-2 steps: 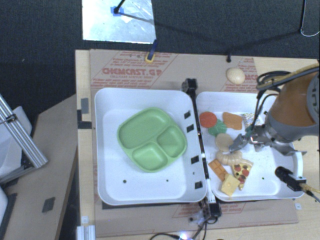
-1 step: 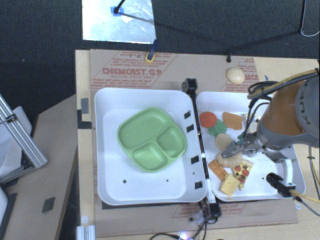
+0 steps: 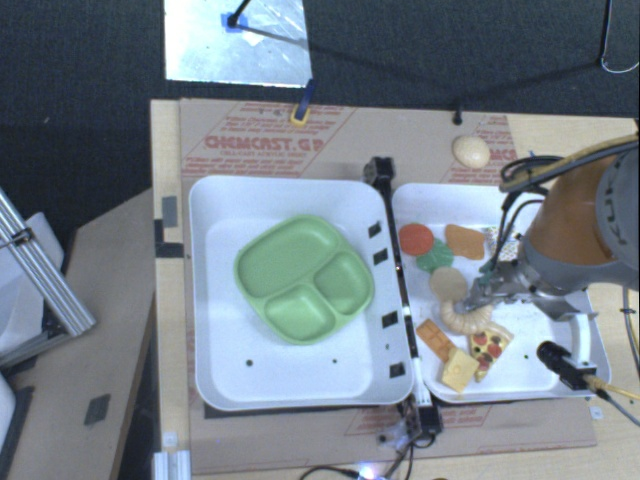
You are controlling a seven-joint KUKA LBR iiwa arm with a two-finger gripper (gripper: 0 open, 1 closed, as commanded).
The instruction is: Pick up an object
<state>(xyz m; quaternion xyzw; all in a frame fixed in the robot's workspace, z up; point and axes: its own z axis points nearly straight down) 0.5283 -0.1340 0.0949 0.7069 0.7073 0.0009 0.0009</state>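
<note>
Bench bins: left bin (image 3: 215, 268) holds a green tray (image 3: 303, 278); right bin (image 3: 590, 343) holds toy food (image 3: 470, 318), claw (image 3: 484, 290) grip unclear.

My surface (image 3: 330, 128) is lying as a brown cardboard sheet printed with red lettering, resting on a pale wooden top (image 3: 110, 298). Beyond its far edge, dark carpeted floor (image 3: 420, 28) is stretching across the room. A shiny silver sheet (image 3: 205, 28) is lying on that floor past the far left corner, catching light and glaring white in patches. Off the left edge, a metal frame (image 3: 40, 278) is slanting. A thin pole (image 3: 610, 18) is standing past the far right corner.
</note>
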